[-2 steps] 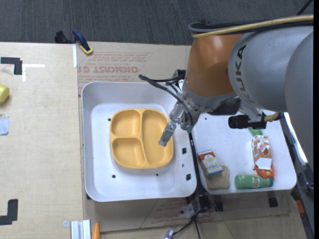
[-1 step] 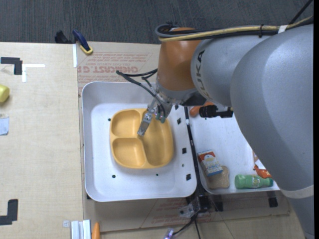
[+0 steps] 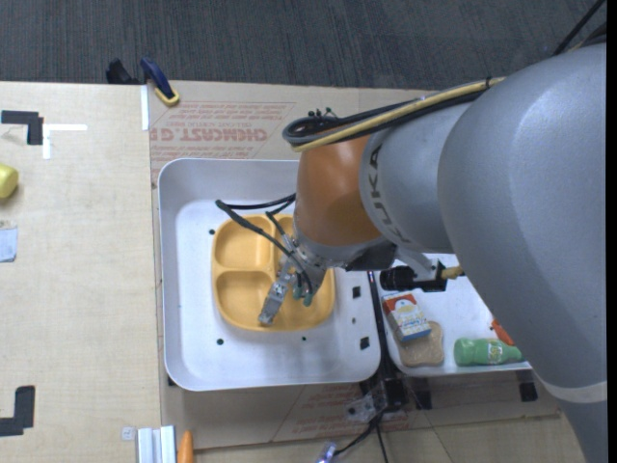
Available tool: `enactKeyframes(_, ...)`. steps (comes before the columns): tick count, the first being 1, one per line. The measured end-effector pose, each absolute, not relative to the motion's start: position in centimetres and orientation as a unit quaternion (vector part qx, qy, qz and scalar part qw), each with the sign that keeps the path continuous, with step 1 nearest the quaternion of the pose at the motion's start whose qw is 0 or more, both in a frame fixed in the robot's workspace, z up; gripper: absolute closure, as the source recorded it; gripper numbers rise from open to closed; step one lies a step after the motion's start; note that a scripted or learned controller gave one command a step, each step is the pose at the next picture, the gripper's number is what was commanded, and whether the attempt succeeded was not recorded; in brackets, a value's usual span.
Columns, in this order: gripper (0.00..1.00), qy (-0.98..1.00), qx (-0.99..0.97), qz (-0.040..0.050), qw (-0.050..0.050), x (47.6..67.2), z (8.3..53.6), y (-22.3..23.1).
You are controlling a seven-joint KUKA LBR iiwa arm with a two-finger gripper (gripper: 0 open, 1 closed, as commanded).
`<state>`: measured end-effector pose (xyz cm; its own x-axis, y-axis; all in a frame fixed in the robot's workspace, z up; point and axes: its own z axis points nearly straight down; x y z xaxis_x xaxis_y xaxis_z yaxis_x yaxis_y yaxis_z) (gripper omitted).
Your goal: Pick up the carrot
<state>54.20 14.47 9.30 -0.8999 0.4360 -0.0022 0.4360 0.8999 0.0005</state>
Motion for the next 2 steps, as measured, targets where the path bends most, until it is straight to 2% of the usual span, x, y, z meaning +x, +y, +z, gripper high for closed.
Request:
enactKeyframes(1, 1.00, 0.974, 0.227, -0.0002, 0.007, 54.6, 10.5, 14.1)
enactKeyframes(2, 1.00, 0.946, 0.325, -0.0004, 0.001, 50.6, 16.8, 16.7)
